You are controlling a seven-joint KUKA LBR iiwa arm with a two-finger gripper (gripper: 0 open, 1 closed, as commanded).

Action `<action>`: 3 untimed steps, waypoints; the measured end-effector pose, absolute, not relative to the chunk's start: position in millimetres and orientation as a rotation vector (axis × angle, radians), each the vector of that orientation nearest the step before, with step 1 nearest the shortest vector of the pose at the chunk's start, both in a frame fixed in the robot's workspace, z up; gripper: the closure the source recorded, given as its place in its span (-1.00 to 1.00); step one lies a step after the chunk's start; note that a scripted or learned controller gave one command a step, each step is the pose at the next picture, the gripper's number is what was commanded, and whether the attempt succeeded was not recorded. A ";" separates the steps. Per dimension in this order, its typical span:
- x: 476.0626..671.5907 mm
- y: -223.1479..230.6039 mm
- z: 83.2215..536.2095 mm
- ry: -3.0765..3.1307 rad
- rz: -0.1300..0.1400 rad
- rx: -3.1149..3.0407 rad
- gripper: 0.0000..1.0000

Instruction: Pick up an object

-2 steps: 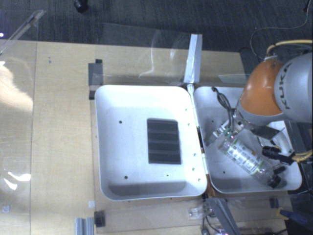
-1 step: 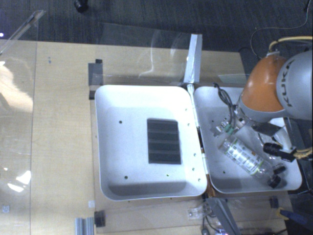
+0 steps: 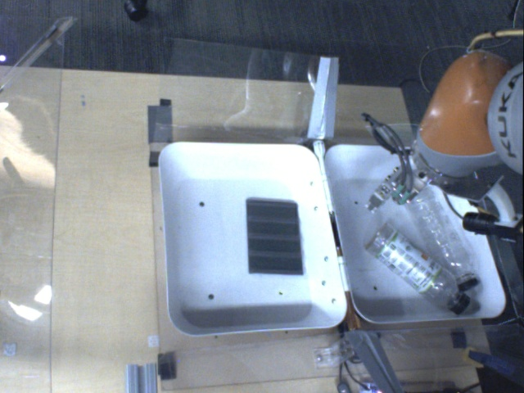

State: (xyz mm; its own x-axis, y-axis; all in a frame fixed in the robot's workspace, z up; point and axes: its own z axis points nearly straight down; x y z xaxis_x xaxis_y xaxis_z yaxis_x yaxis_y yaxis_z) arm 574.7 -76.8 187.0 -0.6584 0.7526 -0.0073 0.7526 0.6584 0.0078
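A dark ribbed rectangular pad lies flat in the middle of the left bin. Two clear plastic bottles lie in the right bin: one with a green-and-white label, and another slanting down to a dark cap. My gripper hangs low over the right bin's upper middle, just above and left of the clear bottles. Nothing shows held in it.
The arm's orange band and grey wrist cover the right bin's far right corner. A clear plastic divider stands behind the seam between the bins. Wooden bench extends to the left.
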 end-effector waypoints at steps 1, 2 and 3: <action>574.6 -76.8 186.8 2.852 0.006 1.295 -1.00; 533.2 -111.8 96.3 2.876 0.007 1.231 -1.00; 536.5 -110.6 108.2 2.870 0.013 1.226 1.00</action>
